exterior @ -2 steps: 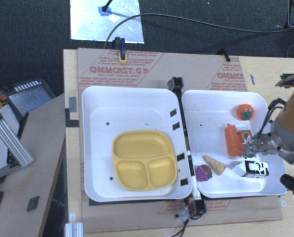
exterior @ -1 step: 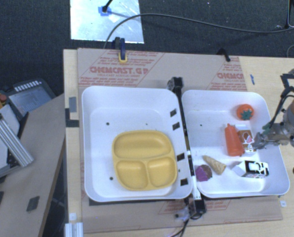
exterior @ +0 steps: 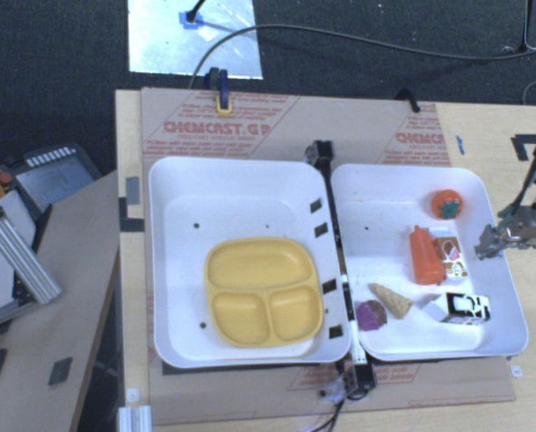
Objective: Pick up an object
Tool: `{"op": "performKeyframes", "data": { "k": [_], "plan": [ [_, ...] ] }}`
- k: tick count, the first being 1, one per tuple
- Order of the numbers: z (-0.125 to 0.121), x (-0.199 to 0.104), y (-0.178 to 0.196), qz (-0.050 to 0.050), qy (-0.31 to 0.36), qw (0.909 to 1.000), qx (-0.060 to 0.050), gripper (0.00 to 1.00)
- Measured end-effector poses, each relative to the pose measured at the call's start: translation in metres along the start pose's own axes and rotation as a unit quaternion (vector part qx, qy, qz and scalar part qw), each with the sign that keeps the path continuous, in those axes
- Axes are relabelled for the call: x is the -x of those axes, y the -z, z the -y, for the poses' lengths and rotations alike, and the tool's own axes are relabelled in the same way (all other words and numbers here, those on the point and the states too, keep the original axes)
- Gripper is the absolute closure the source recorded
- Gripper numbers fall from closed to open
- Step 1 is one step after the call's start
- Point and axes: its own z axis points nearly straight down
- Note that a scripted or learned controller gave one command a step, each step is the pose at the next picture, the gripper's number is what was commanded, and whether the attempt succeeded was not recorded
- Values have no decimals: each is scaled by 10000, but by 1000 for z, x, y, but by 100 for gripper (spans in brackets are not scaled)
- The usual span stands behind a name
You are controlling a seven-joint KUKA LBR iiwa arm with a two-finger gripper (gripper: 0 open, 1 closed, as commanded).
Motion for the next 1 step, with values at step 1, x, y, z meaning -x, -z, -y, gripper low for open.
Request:
{"op": "performKeyframes", "data": {
  "k": [1],
  "plan": [
    [-9,-57,-6,-18,29,10000,-18,100]
  ]
}}
